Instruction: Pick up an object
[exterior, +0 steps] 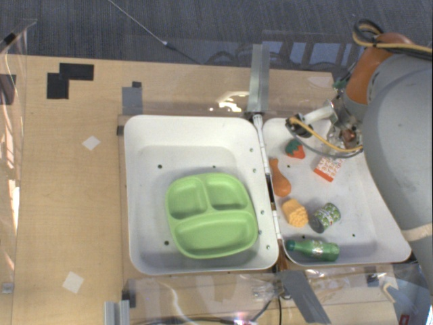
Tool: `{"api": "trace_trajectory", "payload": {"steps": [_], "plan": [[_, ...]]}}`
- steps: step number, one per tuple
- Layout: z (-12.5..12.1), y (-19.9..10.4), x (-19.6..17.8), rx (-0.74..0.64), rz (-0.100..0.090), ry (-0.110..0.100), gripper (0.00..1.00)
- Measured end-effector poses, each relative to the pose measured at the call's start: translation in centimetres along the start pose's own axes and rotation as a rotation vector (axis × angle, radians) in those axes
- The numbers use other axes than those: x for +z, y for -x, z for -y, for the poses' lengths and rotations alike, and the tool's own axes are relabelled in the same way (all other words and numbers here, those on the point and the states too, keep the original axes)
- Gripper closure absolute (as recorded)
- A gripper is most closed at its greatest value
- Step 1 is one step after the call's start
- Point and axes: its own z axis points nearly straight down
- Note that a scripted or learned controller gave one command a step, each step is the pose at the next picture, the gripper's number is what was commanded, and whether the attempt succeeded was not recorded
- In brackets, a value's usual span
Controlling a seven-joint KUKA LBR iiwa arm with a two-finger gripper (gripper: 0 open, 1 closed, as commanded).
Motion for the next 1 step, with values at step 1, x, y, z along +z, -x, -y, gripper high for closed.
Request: {"api": "trace_trajectory", "payload": {"steps": [1], "plan": [[-5.55, 5.84, -0.17, 0.007, -0.007, -0.004, 1.0]]}}
